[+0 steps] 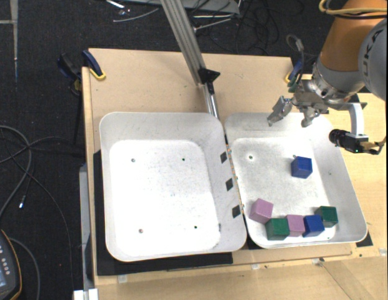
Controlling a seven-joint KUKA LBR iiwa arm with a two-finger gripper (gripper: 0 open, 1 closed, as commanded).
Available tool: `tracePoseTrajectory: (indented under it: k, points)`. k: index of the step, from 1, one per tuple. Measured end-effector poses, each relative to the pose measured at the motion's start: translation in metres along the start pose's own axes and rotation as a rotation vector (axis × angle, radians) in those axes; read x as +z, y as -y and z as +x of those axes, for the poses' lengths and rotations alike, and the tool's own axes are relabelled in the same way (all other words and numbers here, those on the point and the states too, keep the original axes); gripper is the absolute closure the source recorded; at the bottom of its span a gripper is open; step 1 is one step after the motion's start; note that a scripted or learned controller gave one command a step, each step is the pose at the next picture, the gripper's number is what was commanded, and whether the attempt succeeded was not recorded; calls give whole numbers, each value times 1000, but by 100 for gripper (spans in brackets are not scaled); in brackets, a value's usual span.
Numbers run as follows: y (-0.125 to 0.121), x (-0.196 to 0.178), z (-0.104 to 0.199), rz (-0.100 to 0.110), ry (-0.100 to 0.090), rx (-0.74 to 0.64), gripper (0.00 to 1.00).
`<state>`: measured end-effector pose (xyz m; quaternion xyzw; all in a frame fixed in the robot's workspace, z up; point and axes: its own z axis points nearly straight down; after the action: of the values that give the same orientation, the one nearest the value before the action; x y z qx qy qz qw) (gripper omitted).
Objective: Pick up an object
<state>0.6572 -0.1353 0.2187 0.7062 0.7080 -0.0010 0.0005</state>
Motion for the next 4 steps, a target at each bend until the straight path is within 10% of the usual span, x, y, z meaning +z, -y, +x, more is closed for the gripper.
tracePoseTrajectory:
  k: [1, 2, 3, 4]
  points:
    - [63, 73, -86, 9, 0, 12, 0]
    - [75, 126, -66, 2, -2, 3, 0]
    - [73, 114, -67, -2, -1, 3, 100]
    - [83, 90, 5, 0, -5, -6, 100]
